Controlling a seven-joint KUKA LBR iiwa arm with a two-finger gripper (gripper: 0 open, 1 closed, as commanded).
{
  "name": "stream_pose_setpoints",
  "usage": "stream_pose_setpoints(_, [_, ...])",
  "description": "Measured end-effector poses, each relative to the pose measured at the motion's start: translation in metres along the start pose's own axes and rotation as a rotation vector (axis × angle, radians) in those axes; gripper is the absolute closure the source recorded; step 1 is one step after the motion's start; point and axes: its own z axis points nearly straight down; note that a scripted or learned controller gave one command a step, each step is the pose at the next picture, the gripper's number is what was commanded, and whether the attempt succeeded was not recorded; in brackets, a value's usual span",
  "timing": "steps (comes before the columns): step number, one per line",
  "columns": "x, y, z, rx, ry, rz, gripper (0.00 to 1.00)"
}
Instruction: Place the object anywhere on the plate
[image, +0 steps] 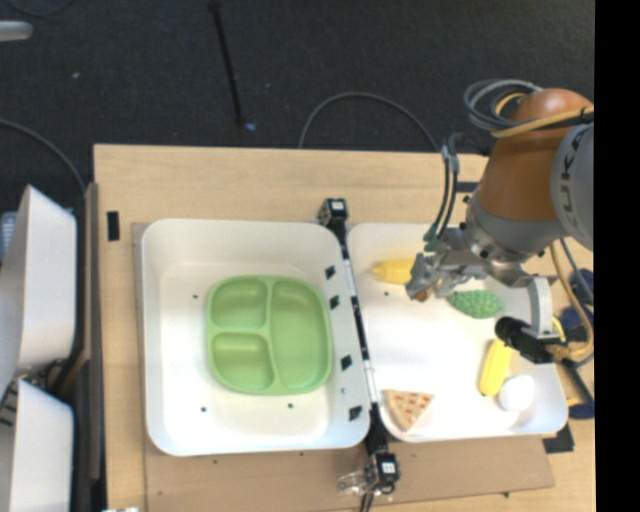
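Camera view: L bin (170, 330) w/ green plate (268, 334); R bin (420, 350) w/ toy foods.

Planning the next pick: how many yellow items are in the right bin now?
2. A yellow corn-like piece lies at the bin's upper left, beside the gripper; a yellow banana-like piece lies lower right, by the white egg. The arm may hide more.

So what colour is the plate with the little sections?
Light green; the plate shows clearly in the camera view.
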Motion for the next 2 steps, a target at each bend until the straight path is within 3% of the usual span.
stream_pose_setpoints(2, [0.108,0.005,0.011,0.003,0.001,-0.001,1.00])
